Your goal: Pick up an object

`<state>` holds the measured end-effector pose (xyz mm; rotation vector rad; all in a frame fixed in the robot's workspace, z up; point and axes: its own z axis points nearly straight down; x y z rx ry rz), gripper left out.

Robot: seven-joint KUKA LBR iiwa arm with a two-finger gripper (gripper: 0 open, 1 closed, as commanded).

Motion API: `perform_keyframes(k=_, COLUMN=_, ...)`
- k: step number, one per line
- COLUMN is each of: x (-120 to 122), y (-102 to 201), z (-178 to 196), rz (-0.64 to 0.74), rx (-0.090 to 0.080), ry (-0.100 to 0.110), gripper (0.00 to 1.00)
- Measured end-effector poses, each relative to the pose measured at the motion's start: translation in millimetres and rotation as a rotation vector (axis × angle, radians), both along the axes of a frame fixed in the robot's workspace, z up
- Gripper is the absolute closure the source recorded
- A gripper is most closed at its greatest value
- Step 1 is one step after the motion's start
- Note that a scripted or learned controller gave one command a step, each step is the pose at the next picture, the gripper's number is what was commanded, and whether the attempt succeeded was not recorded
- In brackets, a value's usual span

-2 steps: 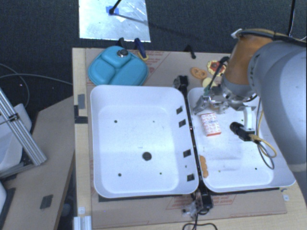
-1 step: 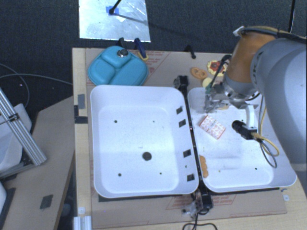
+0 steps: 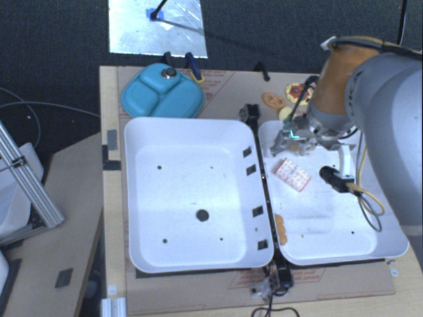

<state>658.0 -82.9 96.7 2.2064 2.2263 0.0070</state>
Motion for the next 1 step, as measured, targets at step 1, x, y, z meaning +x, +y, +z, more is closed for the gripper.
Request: perform_keyframes(k=1, x=12.6, y=57.5, z=93.3, rz=-0.001, rx=0.003, ry=-0.001, gripper=0.00)
